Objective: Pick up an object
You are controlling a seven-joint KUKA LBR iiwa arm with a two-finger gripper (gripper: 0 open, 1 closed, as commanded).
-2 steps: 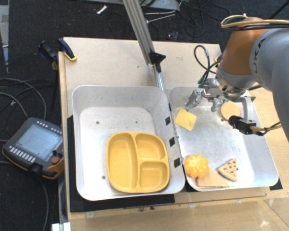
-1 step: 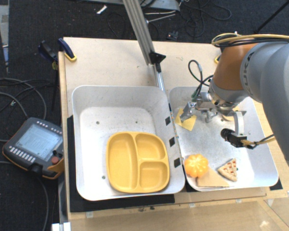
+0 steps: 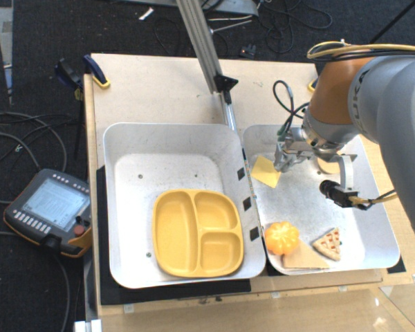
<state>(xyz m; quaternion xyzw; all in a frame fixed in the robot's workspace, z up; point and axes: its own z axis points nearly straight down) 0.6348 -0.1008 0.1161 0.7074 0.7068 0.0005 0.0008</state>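
Objects for picking lie scattered in the right-hand bin (image 3: 373,244), with the pale yellow wedge (image 3: 266,173) nearest the gripper (image 3: 285,159), just beside and slightly below-left of its tip; whether the two touch is hard to judge from this angle. Far to the gripper's left, off the bench, a handheld control pendant (image 3: 50,211) rests on the dark floor among cables. Closer in, still left and lower, the left bin (image 3: 124,151) carries a yellow three-compartment tray (image 3: 198,232). A slanted metal pole (image 3: 202,37) crosses above-left of the gripper, its lower end at the seam between the bins. Below the gripper sit an orange ball-like fruit (image 3: 281,236), a tan flat piece (image 3: 299,258) partly tucked under it, and a pizza-slice toy (image 3: 328,243). The gripper's tip is small and dark against the bin floor, so the spread of its fingers cannot be told. To its right, the grey arm (image 3: 380,95) with its orange band (image 3: 335,92) covers much of the bin's far corner, and a black fitting (image 3: 334,191) hangs beneath it.
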